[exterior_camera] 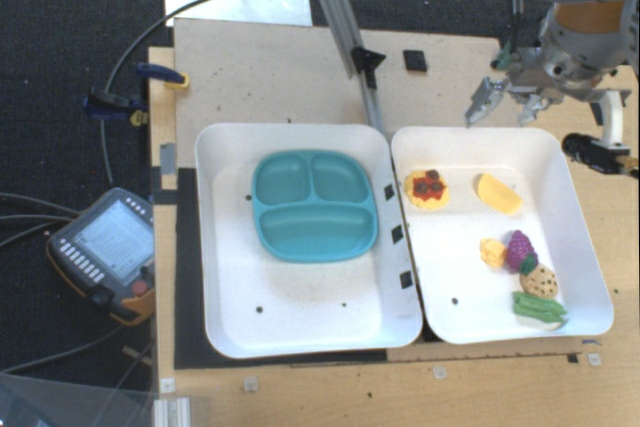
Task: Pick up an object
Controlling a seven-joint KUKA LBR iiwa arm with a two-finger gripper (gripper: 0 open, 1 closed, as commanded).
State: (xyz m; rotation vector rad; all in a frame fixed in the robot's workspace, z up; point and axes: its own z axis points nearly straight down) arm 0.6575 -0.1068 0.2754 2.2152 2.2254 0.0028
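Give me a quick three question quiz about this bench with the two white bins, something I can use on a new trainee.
1. True or false: the teal divided plate lies in the left bin.
2. Which toy sits nearest the divider between the bins: A the small pizza, B the yellow piece, C the purple grapes?
3. Fill in: the gripper hangs above the right bin's ____ rim.

Key: 1 true. 2 A. 3 far: it is above the bench just beyond that rim, with nothing between its fingers.
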